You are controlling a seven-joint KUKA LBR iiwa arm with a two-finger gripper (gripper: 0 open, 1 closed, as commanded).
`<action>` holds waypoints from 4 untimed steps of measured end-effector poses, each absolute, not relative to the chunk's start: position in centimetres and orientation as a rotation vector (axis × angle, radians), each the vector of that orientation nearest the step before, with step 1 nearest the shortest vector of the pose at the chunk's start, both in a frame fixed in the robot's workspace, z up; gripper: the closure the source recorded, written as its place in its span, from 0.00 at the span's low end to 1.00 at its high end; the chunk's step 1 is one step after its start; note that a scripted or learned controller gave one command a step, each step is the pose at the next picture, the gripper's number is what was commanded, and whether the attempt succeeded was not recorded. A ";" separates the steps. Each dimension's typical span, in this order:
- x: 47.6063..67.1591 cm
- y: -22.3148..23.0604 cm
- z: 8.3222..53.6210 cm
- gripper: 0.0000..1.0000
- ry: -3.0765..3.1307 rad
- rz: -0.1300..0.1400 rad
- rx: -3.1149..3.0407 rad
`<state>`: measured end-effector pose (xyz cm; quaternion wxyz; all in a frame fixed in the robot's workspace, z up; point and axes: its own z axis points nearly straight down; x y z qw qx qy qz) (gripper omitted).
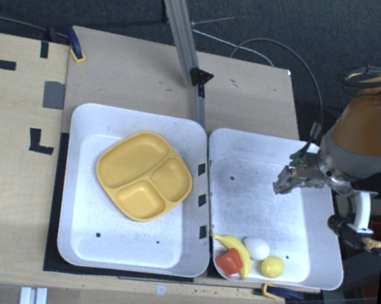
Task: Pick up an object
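Left bin [77, 168]: yellow divided plate [144, 175], lying flat near the centre. Right bin [319, 234]: along the near edge, touching or nearly so, a red object [230, 261] under a yellow banana [234, 245], a white egg [256, 247] and a small yellow ball [272, 266]. Above the right bin's far right part, well apart from that cluster: gripper [285, 182], pointing down-left, nothing visible between its tips; degree of opening cannot be told.

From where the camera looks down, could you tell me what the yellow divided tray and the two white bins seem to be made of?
The yellow divided tray looks like moulded plastic: uniform colour, rounded compartment edges, soft matte sheen. The left bin and right bin also look like plastic or coated sheet, smooth white with rounded rims and dark scuff specks; which one is hard to tell.
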<state>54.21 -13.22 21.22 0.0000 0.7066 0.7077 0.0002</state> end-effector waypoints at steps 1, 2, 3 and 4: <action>55.5 -8.6 21.2 1.00 2.230 0.001 2.216; 55.9 -3.5 20.4 1.00 2.231 -0.002 2.216; 56.9 2.2 20.0 1.00 2.232 0.000 2.215; 56.8 7.0 21.5 1.00 2.231 0.001 2.215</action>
